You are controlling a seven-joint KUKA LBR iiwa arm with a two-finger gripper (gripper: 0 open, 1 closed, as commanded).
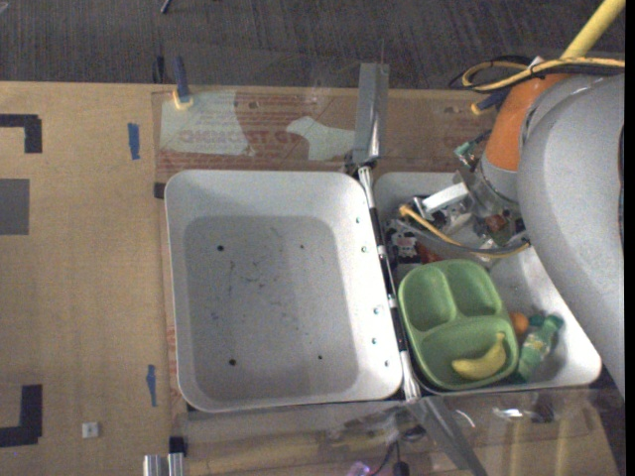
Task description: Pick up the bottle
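Grey arm (580, 206) reaching in from right, wrist lowered.

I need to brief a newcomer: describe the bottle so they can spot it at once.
Look in the right bin, where a green tray holds a banana. The bottle lies just right of that tray, near the bin's front right corner. It is clear with a green tint, beside a small orange thing.

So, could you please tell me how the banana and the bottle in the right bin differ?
The banana is yellow and curved; the bottle is green and see-through, and straighter. The banana lies inside the green tray, in its lower compartment; the bottle lies outside the tray, against its right edge. Both lie flat in the right bin, away from the tool.
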